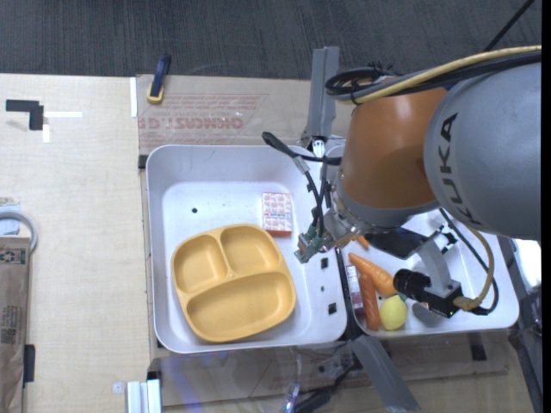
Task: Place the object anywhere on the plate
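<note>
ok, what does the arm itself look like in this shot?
Grey KUKA arm with dark lettering on its shell and a broad orange band above the wrist. Yellow and black cables run over the top; thin black wires hang by the gripper.

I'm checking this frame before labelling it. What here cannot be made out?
- End effector: the arm's orange band and wrist cover it in the camera view, so its state is unreadable.
- Right bin: much of its floor is hidden under the arm; carrot and yellow-green fruit show.
- Small red-and-white box by the yellow plate: print too small to read.
</note>
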`<control>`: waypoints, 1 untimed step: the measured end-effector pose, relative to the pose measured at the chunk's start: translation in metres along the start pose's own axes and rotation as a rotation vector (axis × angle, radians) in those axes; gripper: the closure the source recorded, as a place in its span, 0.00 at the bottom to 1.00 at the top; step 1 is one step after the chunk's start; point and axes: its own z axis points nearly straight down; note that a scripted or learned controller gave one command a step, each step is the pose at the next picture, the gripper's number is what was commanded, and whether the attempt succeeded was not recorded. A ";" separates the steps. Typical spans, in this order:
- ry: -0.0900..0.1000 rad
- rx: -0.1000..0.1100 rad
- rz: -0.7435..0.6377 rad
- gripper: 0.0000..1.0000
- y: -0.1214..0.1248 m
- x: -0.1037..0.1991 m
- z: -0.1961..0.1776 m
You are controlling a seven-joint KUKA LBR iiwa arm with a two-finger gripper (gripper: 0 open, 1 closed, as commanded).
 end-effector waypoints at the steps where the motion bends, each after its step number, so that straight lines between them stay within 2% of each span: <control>1: -0.002 -0.001 0.210 1.00 -0.011 -0.020 -0.081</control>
